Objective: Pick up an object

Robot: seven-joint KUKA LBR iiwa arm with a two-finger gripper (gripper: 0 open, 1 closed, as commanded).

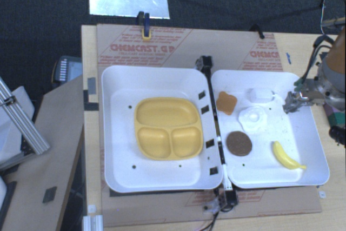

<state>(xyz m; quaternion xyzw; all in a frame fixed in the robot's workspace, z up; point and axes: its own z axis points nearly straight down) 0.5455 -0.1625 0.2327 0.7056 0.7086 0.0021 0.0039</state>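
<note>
The right bin [311, 132] holds an orange toast-like piece [226, 102], a brown round patty [238, 143], a yellow banana [286, 156] and two white items, one a fried-egg shape [253, 118] and one a small lump [261, 94]. My gripper [291, 101] hangs over the bin's upper right part, right of the white lump and apart from every object. Nothing shows between its fingers.
The left bin [116, 132] bears a yellow three-compartment tray [167, 127]. A black divider with clips [212, 127] runs between the bins. Cables [312, 65] hang near the arm at the right edge. A clamp [145, 25] sits at the bench's back.
</note>
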